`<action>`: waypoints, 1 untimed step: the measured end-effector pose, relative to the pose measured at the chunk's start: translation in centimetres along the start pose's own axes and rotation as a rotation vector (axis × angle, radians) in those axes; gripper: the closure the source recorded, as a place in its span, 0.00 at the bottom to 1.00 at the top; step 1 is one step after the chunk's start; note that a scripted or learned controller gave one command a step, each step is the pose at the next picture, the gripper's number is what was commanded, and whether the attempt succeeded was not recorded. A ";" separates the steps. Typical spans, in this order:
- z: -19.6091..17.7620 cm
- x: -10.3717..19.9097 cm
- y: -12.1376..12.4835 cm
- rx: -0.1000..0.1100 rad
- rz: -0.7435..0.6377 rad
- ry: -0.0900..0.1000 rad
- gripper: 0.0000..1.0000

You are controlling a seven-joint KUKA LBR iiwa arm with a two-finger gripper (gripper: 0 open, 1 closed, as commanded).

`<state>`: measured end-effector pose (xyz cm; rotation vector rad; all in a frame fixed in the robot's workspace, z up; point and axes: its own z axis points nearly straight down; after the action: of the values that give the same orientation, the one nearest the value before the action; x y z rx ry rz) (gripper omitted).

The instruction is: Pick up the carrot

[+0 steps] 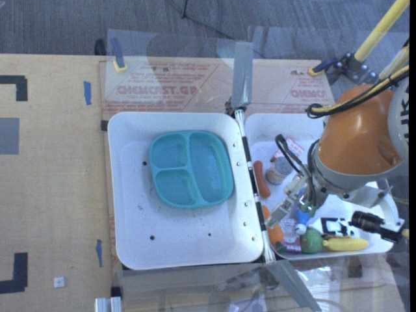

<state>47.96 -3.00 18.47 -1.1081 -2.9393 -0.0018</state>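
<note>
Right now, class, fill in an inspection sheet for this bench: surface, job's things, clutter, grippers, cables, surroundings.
Surface: tan bench bearing two white bins, left bin and right bin.
Job's things: carrot, orange, low in the right bin by the divider, partly hidden.
Clutter: teal divided plate in the left bin; sausage, green fruit and banana in the right bin.
Grippers: gripper low over the right bin; whether open or shut cannot be told.
Cables: black cable looping by the wrist; another on the floor.
Surroundings: grey carpet; blue tape.
</note>
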 end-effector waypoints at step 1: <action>-3.3 -0.2 -0.1 -0.003 -0.063 -0.004 0.00</action>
<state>48.06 -3.19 21.81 -1.0172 -2.9774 -0.0040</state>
